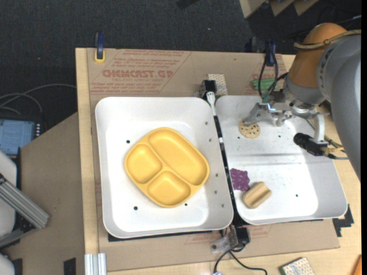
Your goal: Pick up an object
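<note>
Brown board carries 2 white bins (pixel 114 171). My pincer (pixel 251 119) hangs low in the right bin, just above the cookie (pixel 249 130); whether it grips, I cannot tell. Nearer the camera lie a purple toy (pixel 239 179) and bread roll (pixel 256 195). Left sits a yellow tray (pixel 166 166).

The yellow divided plate (pixel 166 166) looks like smooth moulded plastic with a soft sheen. Both white bins, the left bin (pixel 114 153) and the right bin (pixel 287 165), seem thin formed plastic, glossy at their rims. The table (pixel 143 73) is covered with matt brown paper printed in red. At 3 o'clock the arm (pixel 338 67) has a smooth grey shell and a satin orange band (pixel 312 50). The cookie (pixel 249 130) looks rough and crumbly, the bread roll (pixel 256 195) matt, and the purple grapes (pixel 239 179) bumpy. The floor (pixel 86 10) at 12 o'clock is dark, coarse carpet.
</note>
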You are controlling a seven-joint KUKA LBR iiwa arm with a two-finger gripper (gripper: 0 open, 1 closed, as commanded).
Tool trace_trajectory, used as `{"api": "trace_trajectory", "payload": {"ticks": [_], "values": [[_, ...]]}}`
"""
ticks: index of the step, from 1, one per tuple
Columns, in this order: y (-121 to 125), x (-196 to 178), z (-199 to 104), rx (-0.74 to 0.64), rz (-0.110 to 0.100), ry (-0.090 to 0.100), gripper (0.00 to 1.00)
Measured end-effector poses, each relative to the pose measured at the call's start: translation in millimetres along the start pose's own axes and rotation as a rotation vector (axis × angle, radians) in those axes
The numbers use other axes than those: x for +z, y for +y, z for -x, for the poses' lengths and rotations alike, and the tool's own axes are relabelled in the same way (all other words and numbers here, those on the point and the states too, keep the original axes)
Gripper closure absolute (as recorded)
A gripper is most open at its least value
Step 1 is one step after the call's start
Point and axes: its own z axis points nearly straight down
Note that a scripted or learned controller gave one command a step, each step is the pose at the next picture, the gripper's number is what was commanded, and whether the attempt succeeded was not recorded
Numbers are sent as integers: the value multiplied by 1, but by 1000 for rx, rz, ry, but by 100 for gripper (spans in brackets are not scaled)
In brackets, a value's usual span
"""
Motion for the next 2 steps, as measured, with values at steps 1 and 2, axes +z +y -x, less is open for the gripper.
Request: {"api": "trace_trajectory", "payload": {"ticks": [1,2], "values": [[-2,0,-1,2,-3,1,0],[-2,0,-1,2,-3,1,0]]}}
